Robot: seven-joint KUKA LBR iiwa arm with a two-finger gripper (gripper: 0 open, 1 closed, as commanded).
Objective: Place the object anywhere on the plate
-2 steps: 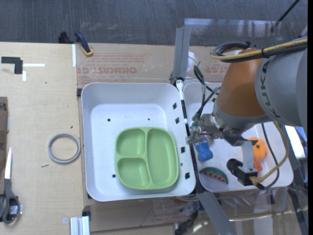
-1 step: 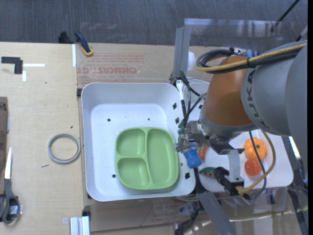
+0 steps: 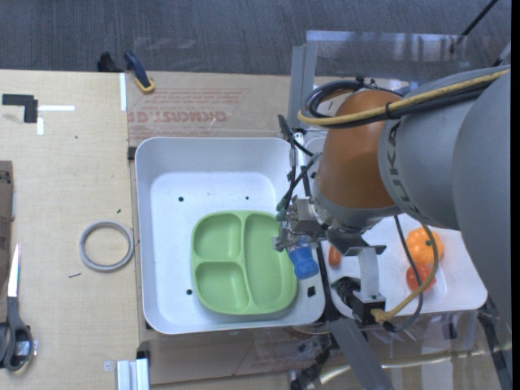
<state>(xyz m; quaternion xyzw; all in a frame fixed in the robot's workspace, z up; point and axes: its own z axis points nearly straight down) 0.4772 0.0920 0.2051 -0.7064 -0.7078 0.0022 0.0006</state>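
Arm (image 3: 422,153), grey with an orange band, takes up the right side and comes in over the seam between the two bins. Counter (image 3: 65,153) is tan board, spreading left of the hand. Left bin (image 3: 162,169), white and shallow, sits left of the hand; right bin (image 3: 463,283) is mostly under the arm, to the hand's right. Plate (image 3: 244,262), green with three compartments, lies in the left bin, its right edge just beside and partly under the hand. Hand (image 3: 296,238) hangs at the plate's right rim, near the wall between the bins. Blue object (image 3: 303,262) is directly below the hand, touching or overlapping the plate's right edge; looks like it is at the fingertips, but cannot tell if the hand is clenched on it or released, since the wrist hides the fingers. Orange objects (image 3: 422,254) lie in the right bin, well to the right of the hand, with a smaller orange bit (image 3: 334,256) just right of the hand. Grey tape ring (image 3: 106,244) lies flat on the counter, far left of the hand, outside the bins. Scissors (image 3: 15,331) at the far-left edge, lower down. Blue-and-yellow clamp (image 3: 140,73) on the counter's far edge, up and left of the hand.
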